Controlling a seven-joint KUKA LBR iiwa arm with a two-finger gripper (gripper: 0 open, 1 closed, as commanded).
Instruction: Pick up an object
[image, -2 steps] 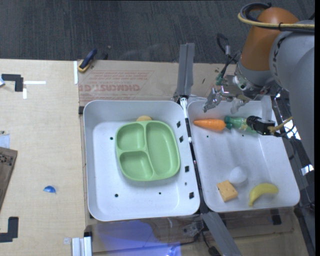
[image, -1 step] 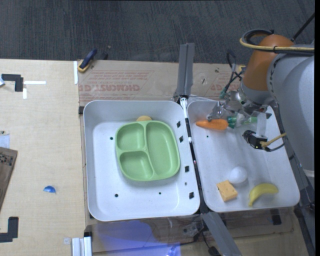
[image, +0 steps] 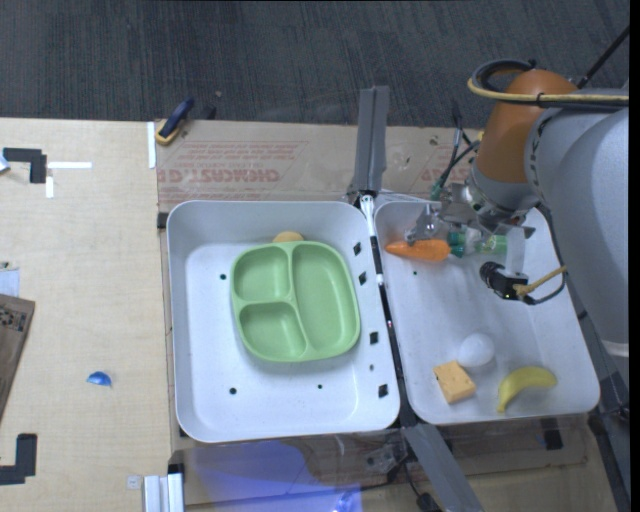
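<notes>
Two bins (image: 190, 330): green tray (image: 296, 300) left; carrot (image: 420, 251) by tool (image: 447, 236), grip unclear.

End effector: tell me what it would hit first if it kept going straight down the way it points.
Most likely the orange carrot-shaped toy lying right under the end effector, at the top of the right white bin. The gap between them is hard to judge from this slanted view.

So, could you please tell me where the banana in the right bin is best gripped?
Probably across the middle of the banana, coming straight down from above: it lies flat, curved, near the bin's front wall, with the cheese wedge apart on its left.
</notes>
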